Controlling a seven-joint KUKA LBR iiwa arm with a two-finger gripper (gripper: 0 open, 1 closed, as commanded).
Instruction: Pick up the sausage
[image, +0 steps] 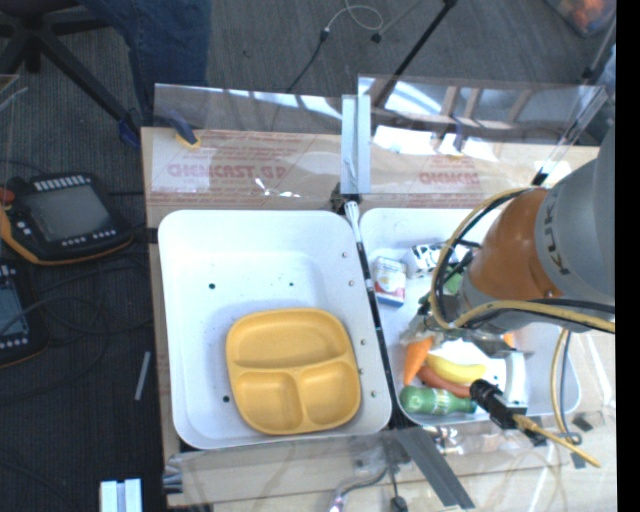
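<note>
Over the right bin (395, 228), low beside a heap of toy food, the gripper (448, 322) sits under the arm's grey body and orange band (510, 255). They hide it so much that I cannot tell whether it is wide, narrow or holding anything. Just below it lie a carrot (414, 358) and a yellow banana (456, 368), touching each other. The sausage (446, 381), a reddish-brown strip, is pressed against the banana's lower side, near the bin's front edge. A green vegetable (434, 402) lies just beneath the sausage. Further back, near the wall between the bins, stands a small white carton (388, 280), with a black-and-white item (428, 256) beside it. Cables loop off the arm across this bin. The left bin (200, 250) holds a yellow divided plate (292, 370). A teach pendant (65, 215) rests on the floor, well to the left of the bench.
</note>
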